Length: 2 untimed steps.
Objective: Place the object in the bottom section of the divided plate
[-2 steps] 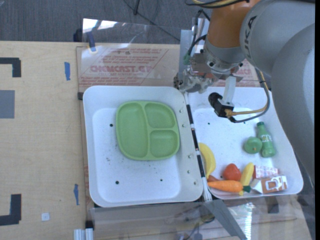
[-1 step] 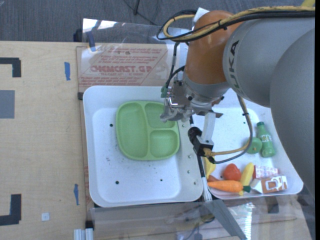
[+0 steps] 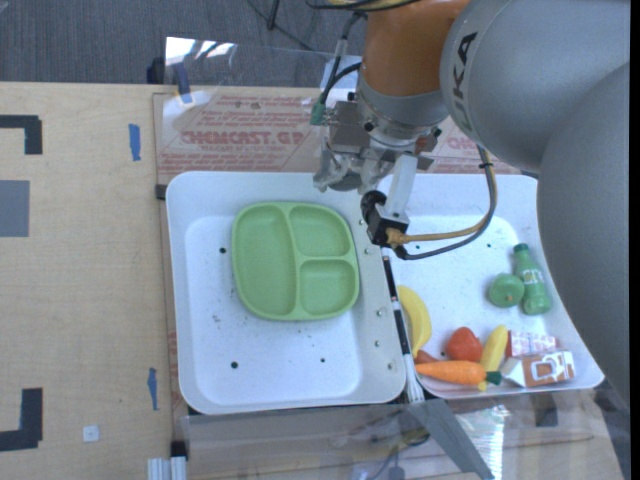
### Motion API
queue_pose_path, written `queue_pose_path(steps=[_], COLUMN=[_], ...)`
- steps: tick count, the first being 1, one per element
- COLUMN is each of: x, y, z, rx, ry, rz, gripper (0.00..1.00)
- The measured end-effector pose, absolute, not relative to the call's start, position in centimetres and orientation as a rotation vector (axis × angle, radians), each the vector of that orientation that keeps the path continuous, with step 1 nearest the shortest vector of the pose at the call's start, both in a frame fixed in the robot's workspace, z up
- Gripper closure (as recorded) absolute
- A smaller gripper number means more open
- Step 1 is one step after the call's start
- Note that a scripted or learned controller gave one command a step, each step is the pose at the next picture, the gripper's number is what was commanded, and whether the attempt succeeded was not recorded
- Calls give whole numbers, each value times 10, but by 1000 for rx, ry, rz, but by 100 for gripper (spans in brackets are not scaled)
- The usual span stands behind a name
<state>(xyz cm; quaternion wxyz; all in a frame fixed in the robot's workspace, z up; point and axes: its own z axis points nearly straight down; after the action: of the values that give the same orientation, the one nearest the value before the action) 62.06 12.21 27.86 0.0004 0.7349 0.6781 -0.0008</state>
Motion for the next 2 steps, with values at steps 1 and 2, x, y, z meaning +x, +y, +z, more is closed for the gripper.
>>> queue_pose_path(steps=[1, 2], x=[587, 570], y=[157, 214], z=[231, 237], rx=[2027, 1888], ry=[2405, 2512], rz=[-7, -2], gripper=[100, 100])
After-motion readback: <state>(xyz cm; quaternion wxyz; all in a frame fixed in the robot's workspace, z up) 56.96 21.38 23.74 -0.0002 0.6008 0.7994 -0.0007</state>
